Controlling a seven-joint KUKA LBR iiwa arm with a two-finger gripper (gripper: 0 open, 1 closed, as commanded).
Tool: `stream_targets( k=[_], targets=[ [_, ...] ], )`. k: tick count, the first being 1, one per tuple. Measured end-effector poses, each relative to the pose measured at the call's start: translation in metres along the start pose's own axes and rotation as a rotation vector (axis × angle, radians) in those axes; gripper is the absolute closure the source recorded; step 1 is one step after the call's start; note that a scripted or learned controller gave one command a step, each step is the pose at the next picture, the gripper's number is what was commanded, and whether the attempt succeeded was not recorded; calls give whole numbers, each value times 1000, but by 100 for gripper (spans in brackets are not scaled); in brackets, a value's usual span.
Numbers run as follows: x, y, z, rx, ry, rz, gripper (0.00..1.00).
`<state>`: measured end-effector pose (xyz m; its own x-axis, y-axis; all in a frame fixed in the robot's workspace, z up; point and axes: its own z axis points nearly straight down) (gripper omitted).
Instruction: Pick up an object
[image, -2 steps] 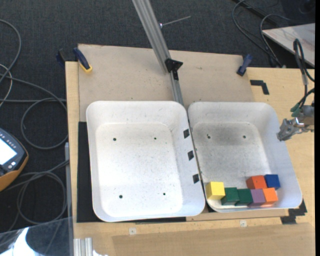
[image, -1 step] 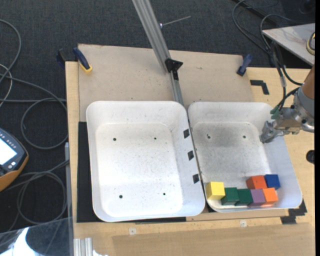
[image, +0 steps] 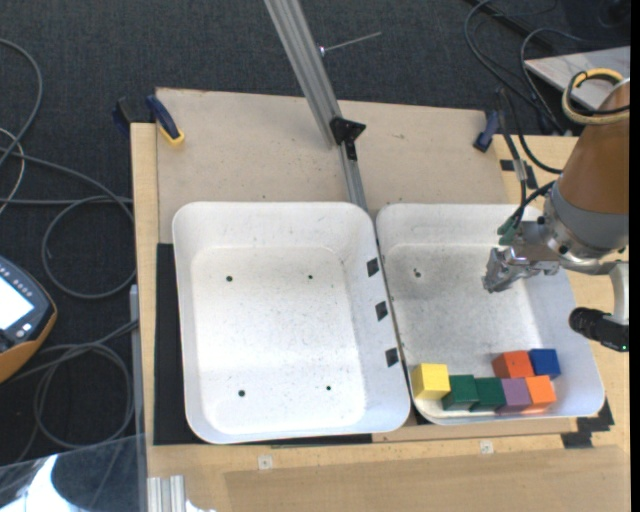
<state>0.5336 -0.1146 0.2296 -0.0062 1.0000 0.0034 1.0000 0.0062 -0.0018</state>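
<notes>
The left bin sits at nine o'clock, the right bin at three. The arm enters from two o'clock, and its gripper hangs over the right bin's upper floor; whether it is open cannot be told. At five o'clock, along that bin's near wall, cluster the blocks: yellow, two green, purple, red, orange, blue.

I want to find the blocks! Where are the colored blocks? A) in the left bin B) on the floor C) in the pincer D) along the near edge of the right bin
D: the colored blocks sit bunched along the near edge of the right bin, in this view below the pincer.
</notes>
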Motion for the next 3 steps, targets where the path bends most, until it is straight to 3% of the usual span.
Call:
stream_targets(
  k=[3],
  targets=[
    [158, -3, -4, -2, -1, -1, 100]
  ],
)
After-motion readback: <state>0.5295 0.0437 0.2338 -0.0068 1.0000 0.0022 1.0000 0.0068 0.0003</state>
